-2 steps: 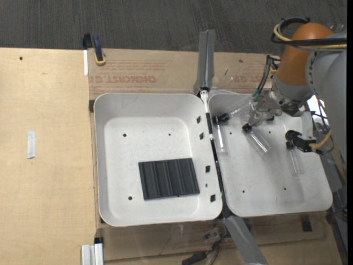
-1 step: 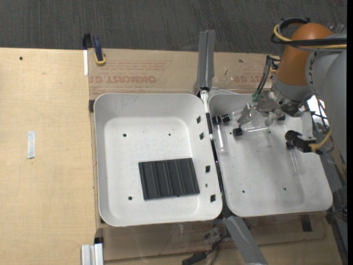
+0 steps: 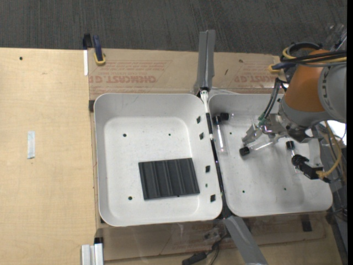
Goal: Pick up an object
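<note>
Two white bins sit side by side; the gripper (image 3: 255, 139) hangs over the right bin (image 3: 265, 200), its grip impossible to judge. Left of it lies a clear black-capped tube (image 3: 219, 130), and farther left, in the left bin (image 3: 110, 203), a black ribbed block (image 3: 168, 178).

The left bin (image 3: 110, 148) and right bin (image 3: 265, 195) appear to be moulded white plastic, smooth with a faint speckle and a slight sheen. The ribbed pad (image 3: 168, 178) in the left bin is dark grey, matt and grooved lengthwise. The bench top (image 3: 44, 148) is pale wood or board, smooth and matt. The cardboard sheet (image 3: 138, 73) behind the bins is brown, printed and dull. The floor (image 3: 138, 10) resembles dark, rough-textured carpet. The arm (image 3: 320, 93) shows matt grey casing with a satin orange band.
</note>
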`<state>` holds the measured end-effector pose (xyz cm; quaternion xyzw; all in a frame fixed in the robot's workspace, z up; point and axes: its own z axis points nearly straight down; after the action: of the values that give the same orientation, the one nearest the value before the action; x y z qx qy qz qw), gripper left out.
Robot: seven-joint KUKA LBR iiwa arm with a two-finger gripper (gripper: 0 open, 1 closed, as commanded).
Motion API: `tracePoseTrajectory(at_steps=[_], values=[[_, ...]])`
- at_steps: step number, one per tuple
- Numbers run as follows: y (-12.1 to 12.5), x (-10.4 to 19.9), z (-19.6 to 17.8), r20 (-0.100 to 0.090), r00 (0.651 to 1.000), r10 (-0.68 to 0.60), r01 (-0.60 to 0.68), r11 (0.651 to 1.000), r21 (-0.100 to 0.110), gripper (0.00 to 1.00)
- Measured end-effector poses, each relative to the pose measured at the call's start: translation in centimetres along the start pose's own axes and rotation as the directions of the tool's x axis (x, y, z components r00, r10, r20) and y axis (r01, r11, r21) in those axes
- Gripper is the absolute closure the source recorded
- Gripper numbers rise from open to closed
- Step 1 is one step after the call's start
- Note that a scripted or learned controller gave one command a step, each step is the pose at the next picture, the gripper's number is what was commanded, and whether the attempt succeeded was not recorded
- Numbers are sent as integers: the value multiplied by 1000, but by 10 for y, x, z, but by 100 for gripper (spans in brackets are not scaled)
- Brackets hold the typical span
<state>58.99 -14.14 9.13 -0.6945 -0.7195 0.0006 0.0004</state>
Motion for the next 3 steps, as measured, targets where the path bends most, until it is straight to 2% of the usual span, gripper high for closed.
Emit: tracePoseTrajectory(at_steps=[1,2,3], values=[[-1,-2,-9,0,1000,4,-4,1000,1,100],[-1,-2,-9,1,1000,4,-4,1000,1,0],[-78,-78,-36,-1,997,-78,78,997,0,0]])
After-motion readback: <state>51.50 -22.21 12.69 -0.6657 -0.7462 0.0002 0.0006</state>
